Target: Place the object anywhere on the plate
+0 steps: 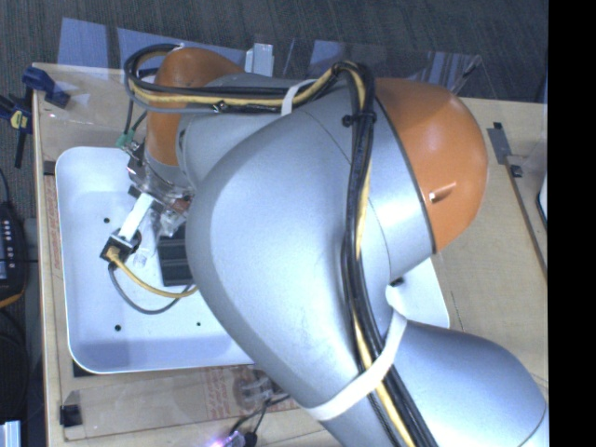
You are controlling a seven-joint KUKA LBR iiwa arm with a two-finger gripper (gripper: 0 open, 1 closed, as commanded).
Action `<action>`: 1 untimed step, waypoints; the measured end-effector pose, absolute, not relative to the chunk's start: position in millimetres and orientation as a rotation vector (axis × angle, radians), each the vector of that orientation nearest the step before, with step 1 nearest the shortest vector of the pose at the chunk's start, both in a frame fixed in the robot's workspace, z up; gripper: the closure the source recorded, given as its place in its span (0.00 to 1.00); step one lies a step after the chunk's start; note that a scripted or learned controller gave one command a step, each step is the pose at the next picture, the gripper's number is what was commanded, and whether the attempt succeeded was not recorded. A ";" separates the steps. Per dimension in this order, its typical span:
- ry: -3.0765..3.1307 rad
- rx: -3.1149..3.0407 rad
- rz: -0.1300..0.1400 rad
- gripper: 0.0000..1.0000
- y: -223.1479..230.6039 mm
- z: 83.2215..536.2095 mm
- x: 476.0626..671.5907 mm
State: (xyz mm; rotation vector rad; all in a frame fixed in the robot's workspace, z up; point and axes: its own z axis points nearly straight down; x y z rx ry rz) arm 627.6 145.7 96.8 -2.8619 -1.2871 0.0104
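My gripper hangs low over the left white bin, near the bin's middle and pointing down at its floor. A dark block-shaped part of the gripper sits close to the white surface. A white bracket with a black tip sticks out to the gripper's left, and a yellow and black cable loops below it. The wrist's orange band is above it. The arm's grey body hides whatever lies under and to the right of the gripper.
The big grey arm link and its orange joint cover the bench's middle and right. A blue clamp sits at the bench's far left corner. A black device lies beyond the left edge.
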 end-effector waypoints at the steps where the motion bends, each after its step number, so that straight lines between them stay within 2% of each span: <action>1: -1.288 -2.861 0.011 0.00 146.2 97.0 627.5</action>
